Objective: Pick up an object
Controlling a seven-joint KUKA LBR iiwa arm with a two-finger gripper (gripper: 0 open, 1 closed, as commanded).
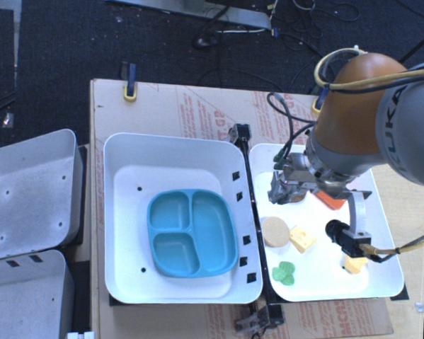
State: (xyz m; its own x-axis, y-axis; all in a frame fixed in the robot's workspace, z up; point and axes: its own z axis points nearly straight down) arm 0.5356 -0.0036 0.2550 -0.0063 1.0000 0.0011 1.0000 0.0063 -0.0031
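My gripper [289, 189] hangs low over the upper left of the right bin [383, 280]; whether my jaws are spread or pressed together, I cannot tell. Just below it lies a tan round disc [275, 232], a yellow block [302, 240] touching its right side, a green piece [285, 272] nearer the front. An orange object [329, 200] peeks out beside my wrist. A blue divided tray [192, 232] sits in the left bin [127, 168].

Bright, even overhead light whitens both bins [120, 160], shadows stay soft, and the picture is slightly grainy.
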